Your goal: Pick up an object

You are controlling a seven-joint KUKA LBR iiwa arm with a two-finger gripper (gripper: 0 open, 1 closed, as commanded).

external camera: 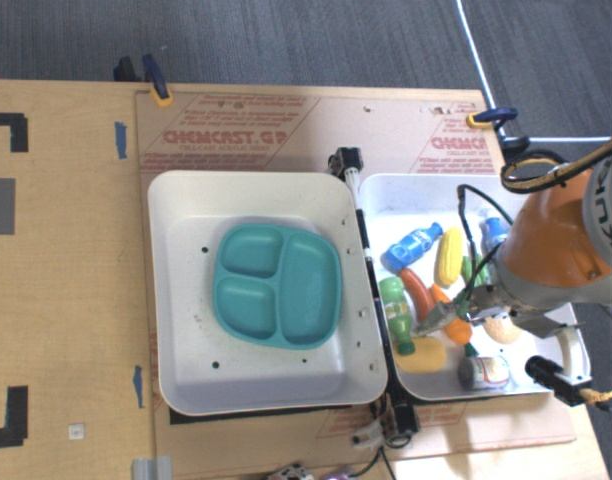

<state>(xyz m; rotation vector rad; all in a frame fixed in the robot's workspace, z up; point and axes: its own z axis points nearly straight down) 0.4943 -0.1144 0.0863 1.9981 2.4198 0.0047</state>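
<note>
Objects piled in right bin [386, 190]: blue bottle [411, 247], corn cob [449, 255], green bottle [394, 308], red-orange carrot-like piece [418, 290], yellow block [423, 355], small can [483, 370]. Gripper [448, 315] low among pile, just right of green bottle; jaw state: cannot tell. Left bin [176, 228], left of pile, holds teal divided plate [278, 285].

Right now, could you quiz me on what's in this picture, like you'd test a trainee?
1. True or false: the teal three-compartment plastic plate lies in the left white bin.
2. Which lies nearer the plate: A, the blue plastic bottle, or B, the yellow toy corn cob?
3. The grey arm's gripper is over the ____ bin.

Key: 1 true. 2 A. 3 right.
</note>
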